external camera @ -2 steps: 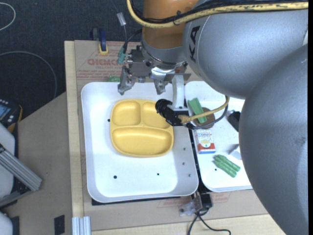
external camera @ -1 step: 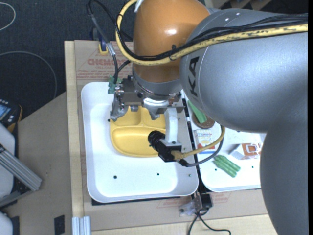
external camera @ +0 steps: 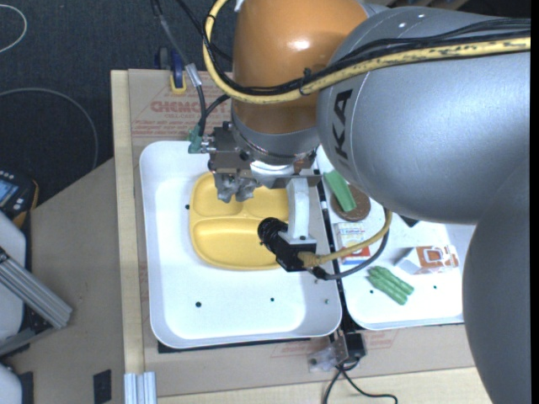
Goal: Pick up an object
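Note:
A yellow divided dish [external camera: 221, 241] lies in the left bin [external camera: 168, 301], toward its back and right side. My gripper [external camera: 265, 202] hangs low right over the dish's back half, under the orange band and grey wrist, which hide much of it. The frame does not show whether it touches the dish. Nothing can be seen held in it.
The right bin [external camera: 421, 314] holds a green stick [external camera: 341, 190] over a brown round thing [external camera: 355, 209], a flat printed packet [external camera: 354, 249], green pods [external camera: 389, 284] and a small white and orange box [external camera: 431, 259]. The arm covers most of that bin. A black cable loops along the divide between the bins.

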Motion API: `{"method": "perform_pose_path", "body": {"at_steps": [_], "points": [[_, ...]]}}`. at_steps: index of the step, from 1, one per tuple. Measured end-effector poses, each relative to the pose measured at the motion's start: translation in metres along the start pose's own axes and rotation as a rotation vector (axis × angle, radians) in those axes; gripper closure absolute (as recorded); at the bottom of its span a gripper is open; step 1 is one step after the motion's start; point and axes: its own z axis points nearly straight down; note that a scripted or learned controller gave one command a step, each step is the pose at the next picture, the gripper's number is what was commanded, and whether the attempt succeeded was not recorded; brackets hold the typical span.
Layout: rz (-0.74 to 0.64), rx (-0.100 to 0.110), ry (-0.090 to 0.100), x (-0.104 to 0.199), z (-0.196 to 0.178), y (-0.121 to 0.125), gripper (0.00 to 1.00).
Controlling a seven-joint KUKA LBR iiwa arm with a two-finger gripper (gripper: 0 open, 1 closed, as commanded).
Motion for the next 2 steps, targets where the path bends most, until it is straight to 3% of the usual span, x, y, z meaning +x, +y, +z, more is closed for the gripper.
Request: {"method": "perform_pose_path", "body": {"at_steps": [1, 2], "points": [[0.0, -0.02, 0.01, -0.001, -0.157, -0.009, 1.0], [0.004, 0.009, -0.004, -0.001, -0.065, 0.002, 1.0]]}}
